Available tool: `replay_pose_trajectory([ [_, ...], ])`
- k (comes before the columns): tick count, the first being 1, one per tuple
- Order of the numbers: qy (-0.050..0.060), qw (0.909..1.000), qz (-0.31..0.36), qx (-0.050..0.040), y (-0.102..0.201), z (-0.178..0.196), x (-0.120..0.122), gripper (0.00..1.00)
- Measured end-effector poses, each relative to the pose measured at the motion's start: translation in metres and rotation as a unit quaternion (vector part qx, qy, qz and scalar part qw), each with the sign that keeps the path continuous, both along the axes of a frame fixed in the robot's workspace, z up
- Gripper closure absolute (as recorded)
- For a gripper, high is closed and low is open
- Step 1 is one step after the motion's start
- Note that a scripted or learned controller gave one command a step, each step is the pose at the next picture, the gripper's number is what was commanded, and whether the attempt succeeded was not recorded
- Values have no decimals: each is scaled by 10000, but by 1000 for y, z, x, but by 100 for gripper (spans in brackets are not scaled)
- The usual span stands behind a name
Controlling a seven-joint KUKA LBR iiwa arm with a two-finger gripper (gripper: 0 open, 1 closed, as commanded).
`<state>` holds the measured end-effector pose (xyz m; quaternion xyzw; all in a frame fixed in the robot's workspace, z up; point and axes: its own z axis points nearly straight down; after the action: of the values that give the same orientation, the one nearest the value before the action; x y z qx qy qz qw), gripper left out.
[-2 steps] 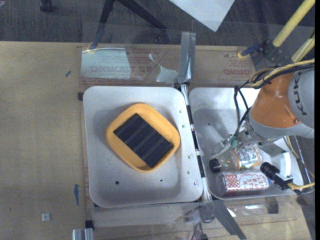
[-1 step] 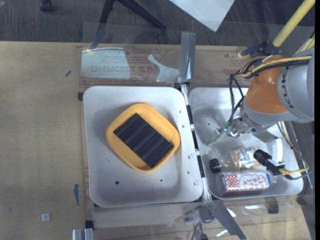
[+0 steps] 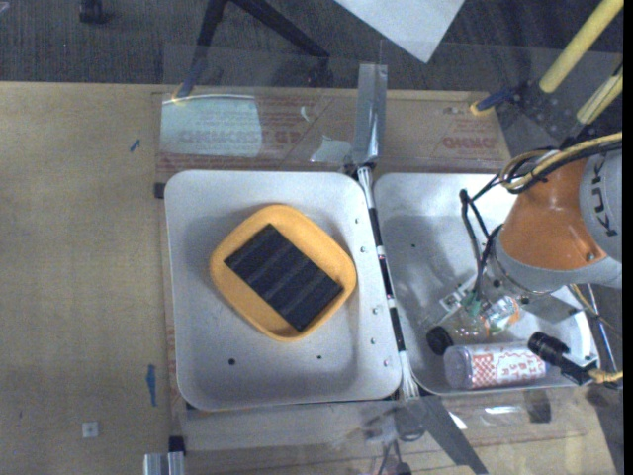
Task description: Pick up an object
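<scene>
Table [image 3: 79,265]: bare tan board on the left, carrying both bins.
Left bin [image 3: 183,295]: shallow and white, with one thing lying in it.
Yellow pad [image 3: 282,283]: a rounded yellow square with a dark ribbed panel on top, lying flat mid-bin, well apart from the tool.
Right bin [image 3: 415,226]: the far half is bare; everything sits crowded at the near edge.
Black round piece [image 3: 437,339]: small, just beside the can's left end; I can't say if the two are joined.
Tool [image 3: 482,310]: low over the near part of the right bin, just above the can. From here I cannot tell if it is released or clenched, and I see nothing held in it.
Patterned can [image 3: 495,366]: a red-and-white printed cylinder on its side along the near wall, the likeliest pick.
Arm [image 3: 554,231]: orange band and grey body reaching in from the right.
Risk: the can could roll away from an off-centre grasp.
Risk: the near wall leaves little room, so the tool may hit the rim or come up with nothing.
</scene>
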<state>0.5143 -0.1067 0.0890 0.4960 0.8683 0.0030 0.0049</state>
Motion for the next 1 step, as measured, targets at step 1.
replay_pose_trajectory([
  [1,-44,10000,-21,-2,-1,12,2,100],
])
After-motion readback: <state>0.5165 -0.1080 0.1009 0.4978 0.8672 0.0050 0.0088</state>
